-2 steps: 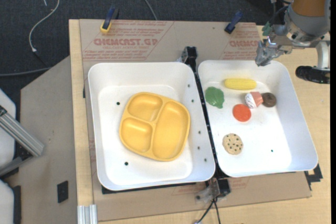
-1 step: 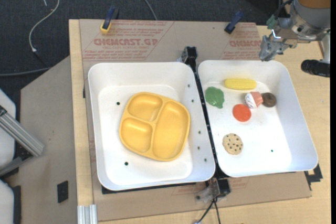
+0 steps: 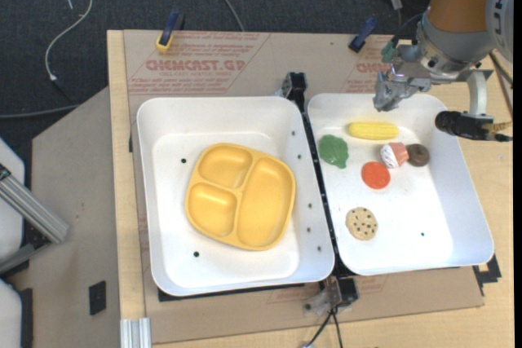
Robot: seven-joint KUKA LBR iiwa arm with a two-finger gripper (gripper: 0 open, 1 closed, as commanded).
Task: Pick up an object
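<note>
In the right bin (image 3: 440,244) lie a yellow corn cob (image 3: 373,129), a green leafy piece (image 3: 333,151), a red disc (image 3: 376,175), a small red-and-white piece (image 3: 394,155), a brown doughnut (image 3: 418,155) and a chocolate-chip cookie (image 3: 361,223). My gripper (image 3: 385,99) hangs over the bin's far edge, just above and behind the corn cob. Nothing shows between its fingers.
The left bin (image 3: 163,175) holds a yellow divided plate (image 3: 241,196). Blue clamps (image 3: 169,30) (image 3: 363,34) sit at the board's far edge. Cables run across the dark floor at the upper left.
</note>
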